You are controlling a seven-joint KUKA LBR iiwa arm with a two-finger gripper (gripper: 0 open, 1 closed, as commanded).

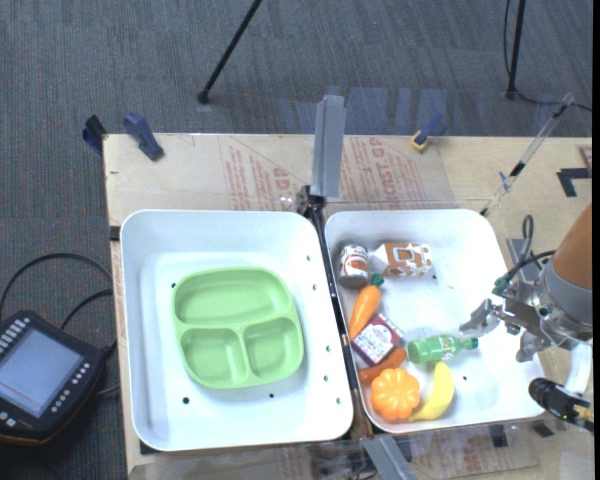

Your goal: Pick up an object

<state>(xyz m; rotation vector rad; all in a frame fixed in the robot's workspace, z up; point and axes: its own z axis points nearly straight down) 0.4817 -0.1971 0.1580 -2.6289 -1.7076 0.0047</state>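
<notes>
**Gripper poised at right bin's outer edge, nothing between its fingers**

Gripper [508,330] sits over the right-hand edge of the right bin [480,230], reaching in from the worktop's right side, with the grey wrist and orange band just behind it. Whether the fingers are spread or closed cannot be told from this slant; no object shows between them.

The objects are gathered in the left half of the right bin. A green bottle [441,348] lies on its side nearest the gripper, its cap end pointing toward it, just apart from the metal. Below it, near the bin's front edge, a yellow banana [438,392] leans against an orange pumpkin [394,393]. A carrot [364,308] lies tilted along the bin's left wall, with a dark red packet [377,340] just beside its lower end. Toward the bin's back edge, a small can [354,264] stands beside a brown-and-white carton [408,259].

The left bin [140,258] holds a green divided plate [238,326], lying flat near its middle.

On the worktop's [210,173] back edge are two blue clamps [142,135] at the left corner. A teach pendant [35,373] rests on the floor left of the worktop.
</notes>
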